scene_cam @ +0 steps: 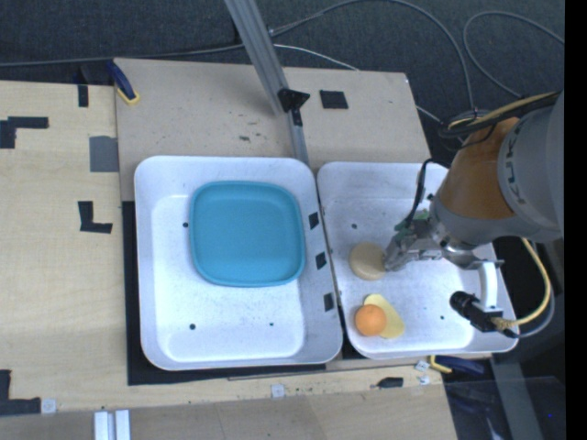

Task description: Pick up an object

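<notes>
- The gripper (396,253) sits low in the right bin (431,186), its tip just beside the right edge of a tan round disc (366,261); whether it is parted or closed cannot be told from this angle.
- The disc looks like the target: to grasp it well, the gripper should centre over it, not clip its rim.
- Nearer the camera than the disc lie an orange ball (370,320) and a yellow piece (389,317), touching each other.
- Left of the disc, the left bin (160,337) holds a blue plate (247,233).
</notes>
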You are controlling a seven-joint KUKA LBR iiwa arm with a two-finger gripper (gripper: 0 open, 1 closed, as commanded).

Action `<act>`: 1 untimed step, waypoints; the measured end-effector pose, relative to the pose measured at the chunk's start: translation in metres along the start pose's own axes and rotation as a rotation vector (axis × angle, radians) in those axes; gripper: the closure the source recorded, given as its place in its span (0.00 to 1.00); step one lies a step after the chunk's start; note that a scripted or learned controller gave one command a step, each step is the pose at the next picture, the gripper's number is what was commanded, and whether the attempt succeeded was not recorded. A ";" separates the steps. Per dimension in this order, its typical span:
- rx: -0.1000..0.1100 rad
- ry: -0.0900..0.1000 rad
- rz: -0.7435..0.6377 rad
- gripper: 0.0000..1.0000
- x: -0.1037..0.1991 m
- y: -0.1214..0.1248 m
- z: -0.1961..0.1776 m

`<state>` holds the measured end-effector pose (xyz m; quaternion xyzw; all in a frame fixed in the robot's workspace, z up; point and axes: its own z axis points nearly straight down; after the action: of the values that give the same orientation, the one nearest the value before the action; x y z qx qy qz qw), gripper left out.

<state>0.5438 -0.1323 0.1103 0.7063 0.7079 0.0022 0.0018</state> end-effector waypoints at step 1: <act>0.002 -0.001 0.001 1.00 0.006 -0.006 -0.046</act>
<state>0.5380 -0.1267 0.1567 0.7068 0.7074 0.0010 0.0012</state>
